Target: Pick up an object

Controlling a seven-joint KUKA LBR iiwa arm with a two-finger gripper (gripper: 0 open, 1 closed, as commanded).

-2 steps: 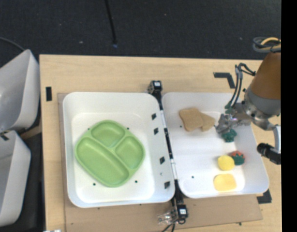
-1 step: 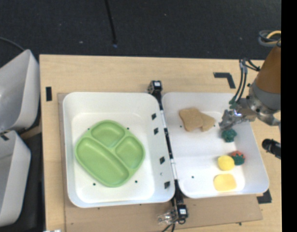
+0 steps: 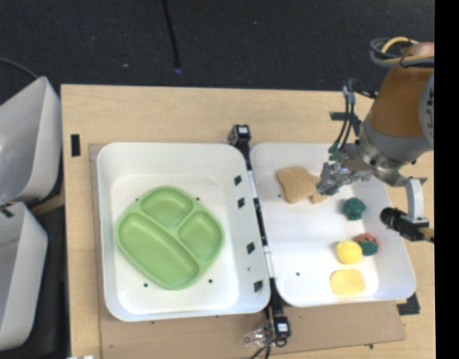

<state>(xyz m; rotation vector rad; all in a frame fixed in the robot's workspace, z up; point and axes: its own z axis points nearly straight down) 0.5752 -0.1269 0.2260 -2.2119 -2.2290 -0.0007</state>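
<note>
Tan flat bread-like piece [image 3: 295, 183], near far edge of right bin [image 3: 289, 271]. Dark green lump [image 3: 353, 208] toward right edge. Two yellow pieces [image 3: 348, 252] [image 3: 347, 281] near front-right corner.

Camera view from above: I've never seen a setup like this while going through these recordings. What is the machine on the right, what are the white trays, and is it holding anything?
This is a single picture from a camera fixed above a wooden bench, looking down at a slant. The grey and orange machine on the right is a robot arm; at its end is a gripper, a two-finger claw for picking things up.

The two white trays are shallow bins. The left bin holds a green divided plate. The right bin holds small toy items: a tan bread-like piece, a dark green item, a yellow round item beside a small red and green item, and a pale yellow block.

The gripper sits low by the right edge of the tan piece. I cannot see whether it grips anything.
</note>
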